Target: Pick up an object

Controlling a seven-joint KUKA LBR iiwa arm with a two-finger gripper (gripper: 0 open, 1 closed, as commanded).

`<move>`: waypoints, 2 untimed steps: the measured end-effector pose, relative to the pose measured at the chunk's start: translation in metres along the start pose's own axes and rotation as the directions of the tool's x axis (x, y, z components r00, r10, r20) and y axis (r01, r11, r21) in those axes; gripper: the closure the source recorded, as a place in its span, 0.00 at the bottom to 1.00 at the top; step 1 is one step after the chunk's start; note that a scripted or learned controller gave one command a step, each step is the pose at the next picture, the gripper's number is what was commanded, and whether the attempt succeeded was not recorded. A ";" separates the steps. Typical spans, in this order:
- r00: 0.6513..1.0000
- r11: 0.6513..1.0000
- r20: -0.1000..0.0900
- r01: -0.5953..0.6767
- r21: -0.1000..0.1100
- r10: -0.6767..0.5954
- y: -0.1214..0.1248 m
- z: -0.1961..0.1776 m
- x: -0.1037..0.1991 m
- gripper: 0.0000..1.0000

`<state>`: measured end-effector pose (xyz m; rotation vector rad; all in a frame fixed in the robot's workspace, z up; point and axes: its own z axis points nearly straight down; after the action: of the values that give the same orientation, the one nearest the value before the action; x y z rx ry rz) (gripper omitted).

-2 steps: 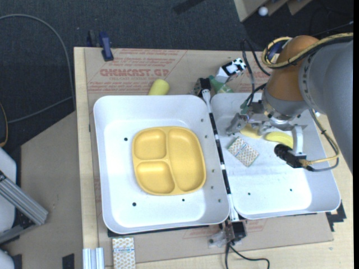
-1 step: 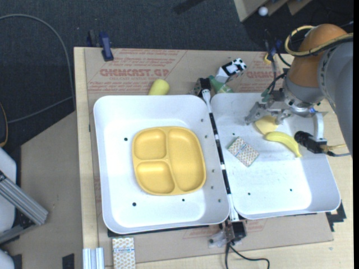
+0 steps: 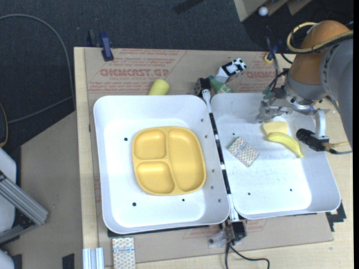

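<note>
Here one banana [image 3: 285, 142], yellow and curved, is seen at three o'clock in the right bin [image 3: 314, 198], beside one patterned packet [image 3: 243, 151]. One yellow divided plate [image 3: 168, 160] lies in the left bin [image 3: 112, 128]. The gripper [image 3: 273, 109] hangs at the banana's twelve o'clock; its state cannot be told.

— How many bins on the bench?
— Two white bins, a left bin [image 3: 106, 150] and a right bin [image 3: 314, 189].
— And inside them?
— One yellow three-compartment plate [image 3: 168, 160] in the left. In the right, one banana [image 3: 287, 143], one pale yellow block [image 3: 275, 128] and one small patterned packet [image 3: 243, 151].
— Anything on the bench's far edge?
— One yellow cylinder [image 3: 159, 87].
</note>
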<state>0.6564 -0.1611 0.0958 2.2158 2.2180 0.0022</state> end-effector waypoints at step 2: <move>1.000 1.000 -0.004 -0.001 0.007 0.001 -0.029 0.011 0.001 0.00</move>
<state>0.6272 -0.1599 0.0845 2.2229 2.2222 -0.0017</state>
